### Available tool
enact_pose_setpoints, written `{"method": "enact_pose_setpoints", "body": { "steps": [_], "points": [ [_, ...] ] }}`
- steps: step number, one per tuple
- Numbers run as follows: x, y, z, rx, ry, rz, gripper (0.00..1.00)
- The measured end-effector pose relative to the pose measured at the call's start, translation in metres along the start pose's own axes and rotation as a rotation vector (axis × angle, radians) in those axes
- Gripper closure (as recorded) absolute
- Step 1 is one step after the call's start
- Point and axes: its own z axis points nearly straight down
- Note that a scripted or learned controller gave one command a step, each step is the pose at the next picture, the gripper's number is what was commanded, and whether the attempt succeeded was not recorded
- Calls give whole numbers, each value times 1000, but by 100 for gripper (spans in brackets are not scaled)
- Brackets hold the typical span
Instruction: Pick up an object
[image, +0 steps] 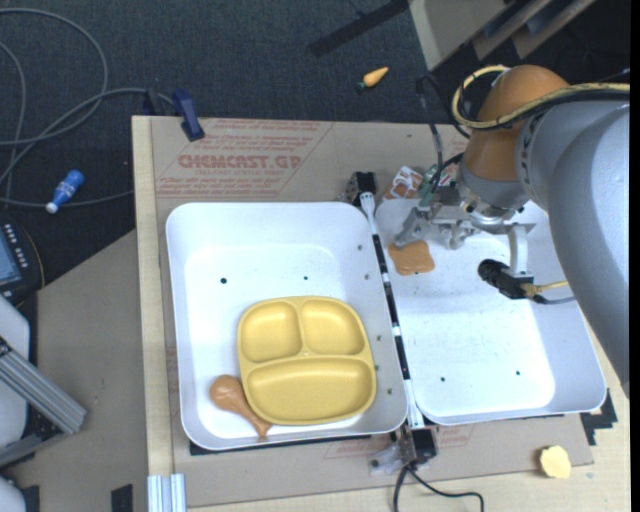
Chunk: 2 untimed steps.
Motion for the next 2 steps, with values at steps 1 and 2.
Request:
{"method": "enact_pose_setpoints", "body": {
  "steps": [1, 2],
  "points": [
    [-2, -15, 0, 2, 0, 1, 0],
    [-11, 1, 0, -4, 0, -1, 0]
  ]
}}
